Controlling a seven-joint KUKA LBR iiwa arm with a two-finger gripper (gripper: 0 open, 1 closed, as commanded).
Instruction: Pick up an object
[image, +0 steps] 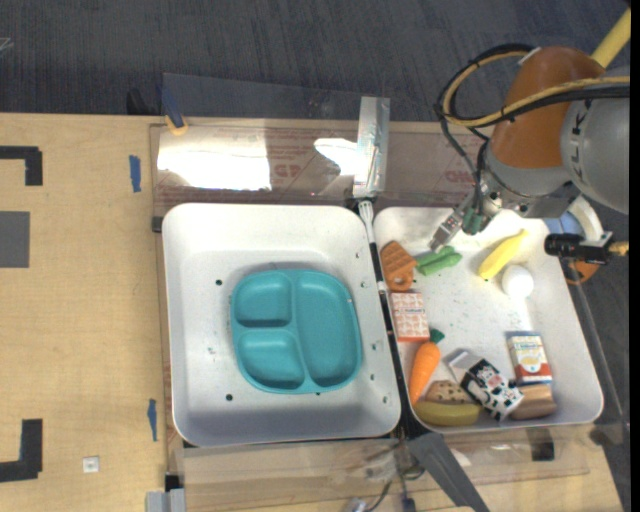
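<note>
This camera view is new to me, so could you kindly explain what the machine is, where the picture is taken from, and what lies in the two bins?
The picture comes from one fixed camera above the bench, looking down at a slant. The grey robot arm with an orange band reaches in from the right. Its two-finger gripper hangs over the far part of the right white bin; I see nothing between its fingers.

The left white bin holds a teal divided plastic plate. The right bin holds toy food: a yellow banana-shaped piece, a green pod-shaped piece, a brown bread-like piece, a small pink-and-white packet, an orange carrot, a small carton with a red band, a white round piece, and a black-and-white patterned piece.
</note>
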